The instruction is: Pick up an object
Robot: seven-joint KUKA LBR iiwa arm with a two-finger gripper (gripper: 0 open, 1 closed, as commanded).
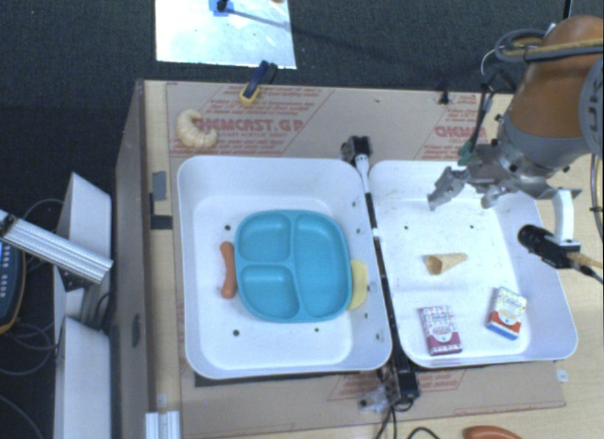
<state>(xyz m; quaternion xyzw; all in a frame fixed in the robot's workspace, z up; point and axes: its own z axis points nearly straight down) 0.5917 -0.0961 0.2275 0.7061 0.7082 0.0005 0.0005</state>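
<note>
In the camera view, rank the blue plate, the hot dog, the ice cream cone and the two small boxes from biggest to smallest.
1. blue plate
2. red box and blue-and-white box, too alike to rank
3. hot dog and ice cream cone, also close

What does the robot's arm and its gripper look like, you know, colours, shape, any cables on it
The arm is bulky and rounded, grey metal with a broad orange band above the wrist. Thin dark cables loop around its upper part. It narrows to a grey wrist block carrying the gripper, which has two slim grey fingers that splay outward. No lettering or markings can be made out on it.
</note>
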